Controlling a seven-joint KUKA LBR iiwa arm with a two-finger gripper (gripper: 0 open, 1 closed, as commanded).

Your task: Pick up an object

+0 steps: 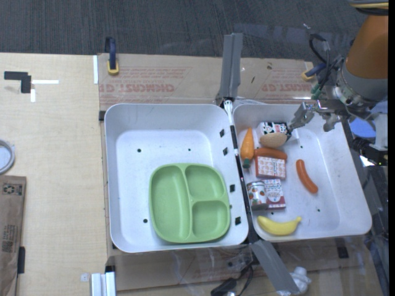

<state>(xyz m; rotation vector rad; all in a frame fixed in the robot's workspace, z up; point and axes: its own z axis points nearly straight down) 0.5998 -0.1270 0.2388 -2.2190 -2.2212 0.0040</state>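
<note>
The right bin point(345, 165) holds several toy foods. A black-and-white carton point(273, 128) sits at its far left, with a tan bread roll point(273, 140) just in front of it. An orange carrot point(247, 143) lies along the left wall. Nearer me are a red patterned box point(270, 166), a red-and-white pack point(266, 193) and a yellow banana point(279, 225). A red sausage point(307, 176) lies alone in the middle. My gripper point(313, 119) hangs over the bin's far edge, just right of the carton. Its fingers look spread, open, with nothing between them.
The left bin point(123, 165) holds a green divided plate point(189, 202). A grey post point(231, 66) rises behind the divider between the bins. Cardboard lies behind both bins. The arm's orange band point(370, 42) and cables crowd the upper right.
</note>
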